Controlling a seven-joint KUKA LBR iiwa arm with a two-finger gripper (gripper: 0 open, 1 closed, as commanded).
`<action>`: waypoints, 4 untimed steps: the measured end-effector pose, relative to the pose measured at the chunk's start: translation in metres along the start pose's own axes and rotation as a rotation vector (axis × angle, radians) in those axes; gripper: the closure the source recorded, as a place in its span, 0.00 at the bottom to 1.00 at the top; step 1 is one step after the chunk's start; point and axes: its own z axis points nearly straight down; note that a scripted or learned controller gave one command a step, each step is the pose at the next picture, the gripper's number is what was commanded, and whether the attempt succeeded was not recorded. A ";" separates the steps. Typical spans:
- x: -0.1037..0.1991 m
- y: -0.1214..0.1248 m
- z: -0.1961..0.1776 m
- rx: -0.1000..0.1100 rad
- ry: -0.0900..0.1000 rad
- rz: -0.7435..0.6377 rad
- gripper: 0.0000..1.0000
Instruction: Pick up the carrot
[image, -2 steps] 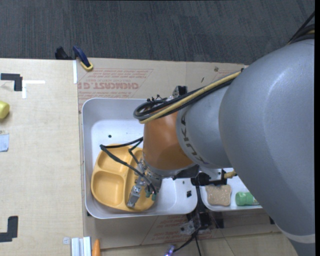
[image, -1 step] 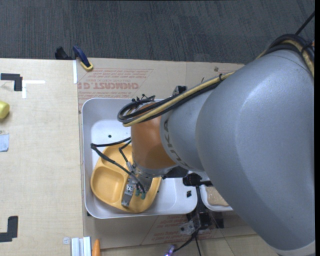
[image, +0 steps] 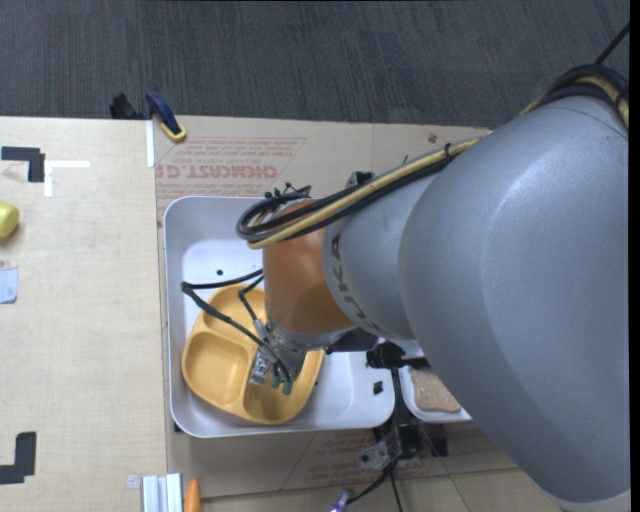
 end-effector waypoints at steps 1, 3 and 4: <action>0.015 0.019 -0.091 -0.029 0.018 0.304 1.00; -0.005 -0.026 -0.235 -0.024 0.023 0.725 0.00; -0.009 -0.041 -0.091 -0.026 0.021 0.332 0.00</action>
